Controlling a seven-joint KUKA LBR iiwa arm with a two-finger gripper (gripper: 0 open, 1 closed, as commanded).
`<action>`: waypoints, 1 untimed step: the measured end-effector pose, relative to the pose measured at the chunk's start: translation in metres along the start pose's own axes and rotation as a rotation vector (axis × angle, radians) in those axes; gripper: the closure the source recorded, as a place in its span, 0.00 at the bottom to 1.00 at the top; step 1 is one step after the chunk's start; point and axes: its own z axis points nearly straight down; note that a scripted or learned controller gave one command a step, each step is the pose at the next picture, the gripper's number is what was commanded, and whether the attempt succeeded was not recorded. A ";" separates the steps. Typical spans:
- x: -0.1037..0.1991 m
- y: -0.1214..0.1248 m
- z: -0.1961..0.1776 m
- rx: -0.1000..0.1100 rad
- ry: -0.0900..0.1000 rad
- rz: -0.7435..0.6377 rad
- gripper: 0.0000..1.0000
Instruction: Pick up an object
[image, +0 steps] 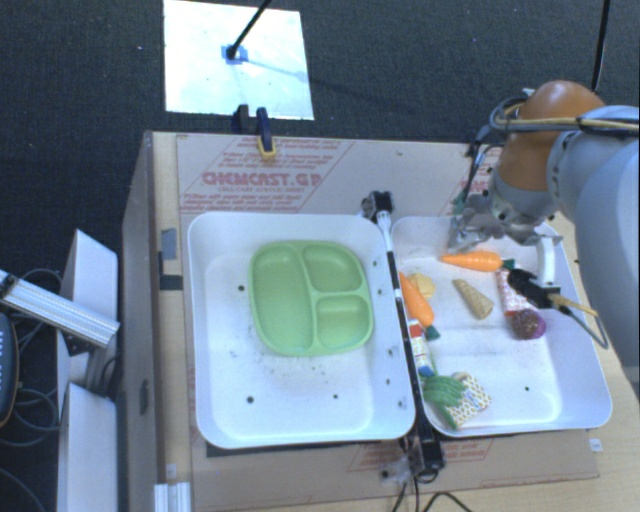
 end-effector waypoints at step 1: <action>0.000 0.000 0.000 0.001 0.000 0.000 0.00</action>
